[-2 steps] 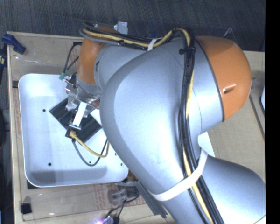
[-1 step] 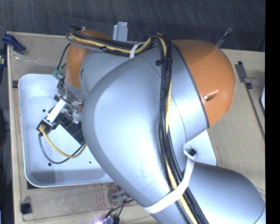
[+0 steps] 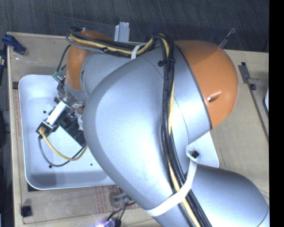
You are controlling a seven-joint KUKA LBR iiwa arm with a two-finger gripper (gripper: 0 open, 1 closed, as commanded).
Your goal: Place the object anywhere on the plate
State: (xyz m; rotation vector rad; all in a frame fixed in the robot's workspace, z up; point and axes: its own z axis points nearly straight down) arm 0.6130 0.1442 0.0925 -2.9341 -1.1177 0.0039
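The end effector [image 3: 75, 115] hangs low over the white bin [image 3: 31, 108], near that bin's middle. The grey arm [image 3: 146, 126] crosses above it and covers the bin's right side and much of the worktop [image 3: 246, 141]. I cannot tell whether the end effector is apart, together or clamped on anything. The arm hides where the object and the plate lie, so the object's direction from the end effector and its long axis cannot be read. Probably both sit to the bin's right.
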